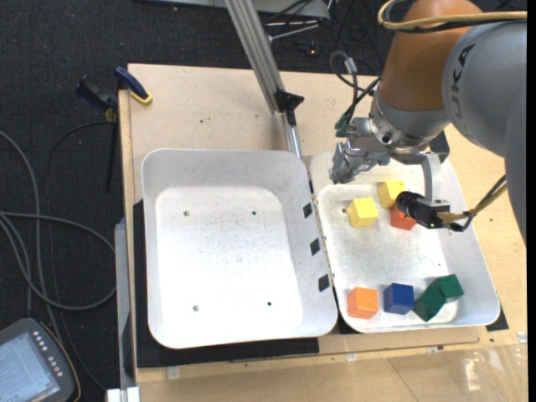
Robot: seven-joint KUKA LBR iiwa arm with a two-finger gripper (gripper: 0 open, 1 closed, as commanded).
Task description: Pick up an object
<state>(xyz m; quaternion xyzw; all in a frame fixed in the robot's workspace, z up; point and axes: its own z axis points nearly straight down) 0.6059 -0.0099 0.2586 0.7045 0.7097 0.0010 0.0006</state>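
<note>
Bench (209,107) | right bin (469,258): coloured blocks | arm (469,65) lettering "UK" | pincer (343,170) state unclear

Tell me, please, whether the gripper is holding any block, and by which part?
Nothing shows between its fingers. The gripper hangs over the right bin's far corner, apart from the nearest yellow block.

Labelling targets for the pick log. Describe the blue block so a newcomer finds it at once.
Look in the right bin, along its near edge, where four blocks sit in a row. The blue block is second from the left, between the orange block and the green blocks, and the only blue one.
</note>
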